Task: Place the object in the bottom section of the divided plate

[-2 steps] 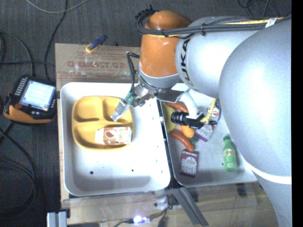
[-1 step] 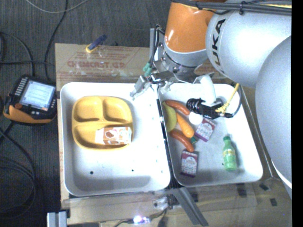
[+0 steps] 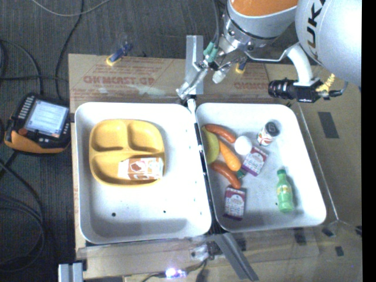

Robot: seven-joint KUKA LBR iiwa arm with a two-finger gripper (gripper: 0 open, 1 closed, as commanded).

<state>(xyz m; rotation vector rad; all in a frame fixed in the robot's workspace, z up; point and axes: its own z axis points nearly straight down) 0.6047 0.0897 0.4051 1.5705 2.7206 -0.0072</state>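
One small carton (image 3: 141,168) lies in the bottom section of the yellow divided plate (image 3: 106,140) in the left bin (image 3: 117,216), so the placing looks done; the fingers (image 3: 194,81), raised above the bins' far edge, hold nothing, their spread unclear

A brown bench (image 3: 147,78) bears two shallow white bins side by side. The left bin (image 3: 141,216) touches the right bin (image 3: 305,175) along their shared edge.
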